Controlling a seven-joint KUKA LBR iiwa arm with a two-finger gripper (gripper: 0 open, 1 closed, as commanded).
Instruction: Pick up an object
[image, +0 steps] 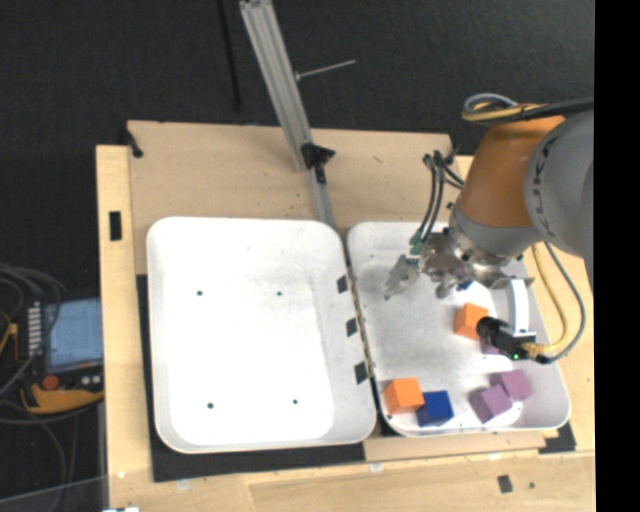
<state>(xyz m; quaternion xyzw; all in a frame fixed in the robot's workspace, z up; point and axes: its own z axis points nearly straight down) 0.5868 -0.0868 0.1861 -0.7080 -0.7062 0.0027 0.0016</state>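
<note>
An orange block (468, 320) is seen in the right bin (385, 250), just below the gripper (424, 278); it is judged light, rigid and best taken across two flat opposite faces. Nothing is held between the fingers, which appear spread. The arm is bent down over the bin from the right.

The far right part of the right bin (400, 250) is covered by the arm (520, 190), which is itself cut off at the picture's right side. An orange block (468, 320) beside the arm is partly overlapped by a black fitting. The gripper (425, 272) is seen blurred over the right bin, so its finger spacing cannot be judged. Left of the bench, a handheld device (65, 345) is cropped by the left edge.
</note>
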